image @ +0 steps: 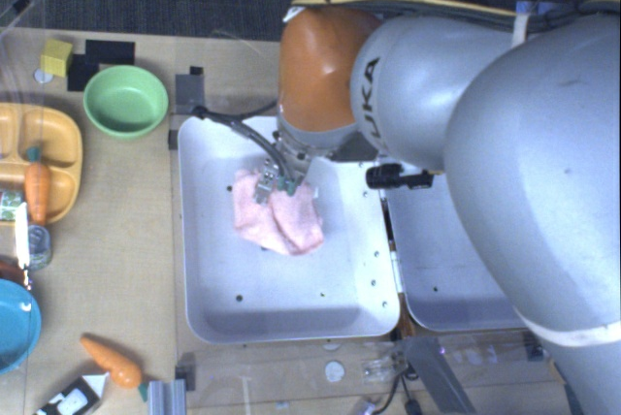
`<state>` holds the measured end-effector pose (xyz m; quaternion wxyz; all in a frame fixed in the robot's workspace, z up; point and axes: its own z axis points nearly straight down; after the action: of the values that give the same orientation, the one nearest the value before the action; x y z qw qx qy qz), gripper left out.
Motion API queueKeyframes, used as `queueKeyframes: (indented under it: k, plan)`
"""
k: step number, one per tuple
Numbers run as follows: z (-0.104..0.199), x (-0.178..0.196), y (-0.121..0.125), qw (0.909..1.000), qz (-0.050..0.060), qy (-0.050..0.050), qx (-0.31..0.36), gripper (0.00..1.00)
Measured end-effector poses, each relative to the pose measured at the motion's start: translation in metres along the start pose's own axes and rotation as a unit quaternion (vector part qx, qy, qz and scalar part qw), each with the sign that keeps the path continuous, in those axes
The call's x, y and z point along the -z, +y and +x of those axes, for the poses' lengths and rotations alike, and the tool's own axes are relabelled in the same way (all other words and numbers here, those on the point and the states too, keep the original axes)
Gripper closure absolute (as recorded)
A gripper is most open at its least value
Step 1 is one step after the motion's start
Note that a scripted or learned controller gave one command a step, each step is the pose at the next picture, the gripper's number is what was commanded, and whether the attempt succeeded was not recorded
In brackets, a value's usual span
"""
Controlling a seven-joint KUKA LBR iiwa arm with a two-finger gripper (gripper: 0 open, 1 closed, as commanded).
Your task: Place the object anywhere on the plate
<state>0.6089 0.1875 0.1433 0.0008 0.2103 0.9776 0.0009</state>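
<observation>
A crumpled pink cloth [278, 217] lies in the left white bin [223, 306], a little above its middle. My gripper [275, 183] comes down from the orange wrist band and sits right at the cloth's upper edge, touching or nearly touching it. Part of a blue plate [14, 324] lies on the bench at the far left, well away from the bin.
A green bowl [124, 100] stands at the upper left, with a yellow divided tray [53, 137] below it holding a carrot [37, 191]. Another carrot [113, 362] lies near the front edge. The arm covers most of the right bin [456, 306].
</observation>
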Motion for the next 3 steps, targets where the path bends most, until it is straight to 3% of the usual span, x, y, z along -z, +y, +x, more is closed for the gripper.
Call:
queueKeyframes:
  k: [1, 2, 3]
  plan:
    - [-0.009, 0.043, -0.119, 0.9965, -0.001, -0.002, -0.083, 1.00]
    - [0.041, 0.021, -0.054, 1.0000, 0.000, 0.000, 0.003, 1.00]
    - [0.039, 0.070, -0.127, 0.9978, -0.001, -0.002, 0.066, 1.00]
